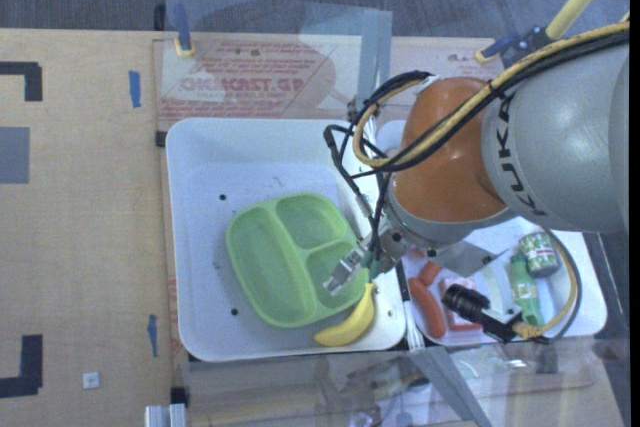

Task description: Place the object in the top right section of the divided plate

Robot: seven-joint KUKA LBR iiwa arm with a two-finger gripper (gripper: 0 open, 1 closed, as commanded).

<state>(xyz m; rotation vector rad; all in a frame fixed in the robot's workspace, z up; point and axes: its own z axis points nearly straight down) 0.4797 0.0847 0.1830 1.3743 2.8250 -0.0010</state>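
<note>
A green divided plate [280, 260] lies in the left white bin [200, 175]. It has one long section on its left and two smaller ones on its right. A yellow banana [349, 323] lies in the bin against the plate's lower right rim. My gripper [348, 272] hangs low over the plate's lower right section, just above the banana's upper end. The grey and orange wrist hides what lies behind it.
The right bin [590, 315] holds orange-red sausage-shaped pieces [428, 307] and a green can or bottle [533, 262]. The arm covers most of that bin. A clear sheet and a cardboard panel [250, 80] lie behind the left bin.
</note>
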